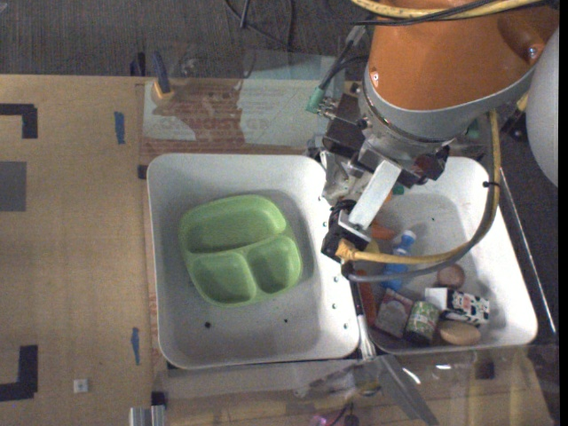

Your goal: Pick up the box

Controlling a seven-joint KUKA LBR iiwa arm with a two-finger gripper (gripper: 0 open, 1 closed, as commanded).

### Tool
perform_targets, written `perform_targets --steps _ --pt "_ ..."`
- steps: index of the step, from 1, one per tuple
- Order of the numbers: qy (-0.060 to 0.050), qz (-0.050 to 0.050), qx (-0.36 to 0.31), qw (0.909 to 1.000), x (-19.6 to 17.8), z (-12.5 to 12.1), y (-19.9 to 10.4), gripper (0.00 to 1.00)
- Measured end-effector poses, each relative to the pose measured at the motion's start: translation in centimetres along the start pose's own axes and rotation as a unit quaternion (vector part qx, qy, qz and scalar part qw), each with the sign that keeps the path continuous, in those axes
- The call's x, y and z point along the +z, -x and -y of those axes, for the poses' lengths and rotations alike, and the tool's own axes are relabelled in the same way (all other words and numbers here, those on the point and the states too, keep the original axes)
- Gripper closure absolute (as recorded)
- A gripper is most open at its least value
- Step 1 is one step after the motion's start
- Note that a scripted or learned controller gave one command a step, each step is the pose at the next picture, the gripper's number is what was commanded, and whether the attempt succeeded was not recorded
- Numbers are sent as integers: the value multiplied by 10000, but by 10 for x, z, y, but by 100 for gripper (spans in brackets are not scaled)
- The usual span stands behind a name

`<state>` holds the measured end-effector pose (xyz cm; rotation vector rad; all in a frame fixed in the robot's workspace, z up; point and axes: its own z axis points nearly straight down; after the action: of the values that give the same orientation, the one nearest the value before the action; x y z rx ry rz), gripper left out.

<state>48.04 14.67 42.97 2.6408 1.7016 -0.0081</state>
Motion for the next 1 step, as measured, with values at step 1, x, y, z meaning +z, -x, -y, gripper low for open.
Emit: perform_targets --steps 1 --pt "1 4 -22 10000 -10 0 -2 100"
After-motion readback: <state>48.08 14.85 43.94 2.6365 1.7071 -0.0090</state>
